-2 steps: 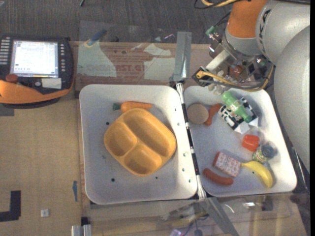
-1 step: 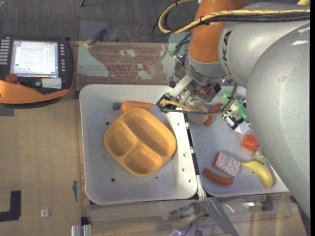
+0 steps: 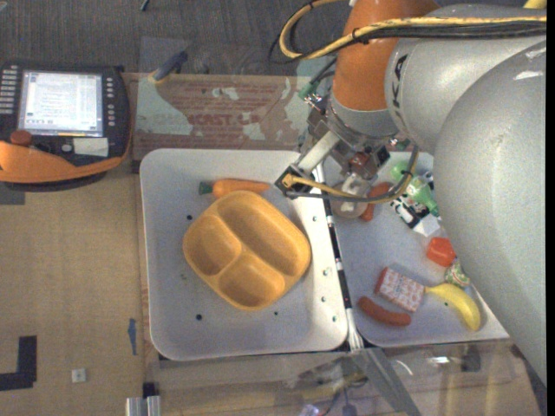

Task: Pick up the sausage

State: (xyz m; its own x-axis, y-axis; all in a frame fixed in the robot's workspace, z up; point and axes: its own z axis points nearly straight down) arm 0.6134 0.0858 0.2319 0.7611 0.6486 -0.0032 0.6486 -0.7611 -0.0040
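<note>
Red-brown and glossy, the sausage (image 3: 384, 312) lies flat near the front edge of the right bin (image 3: 434, 334), close to that bin's front-left corner and just in front of a pink patterned packet (image 3: 401, 289). A yellow banana (image 3: 458, 304) rests beside the packet toward the bin's front-right corner, with a red block (image 3: 440, 251) just behind it. The gripper (image 3: 354, 183) hangs over the rear-left part of the right bin, near the seam between the two bins and well apart from the sausage; whether it is open or closed cannot be told, because the wrist and cabling cover it. A small reddish item (image 3: 375, 199) lies just beside the gripper, too hidden to identify. The left bin (image 3: 160, 258) carries a yellow divided tray (image 3: 246, 249) at its centre, and an orange carrot (image 3: 236, 186) lies near its rear edge, just behind the tray.
</note>
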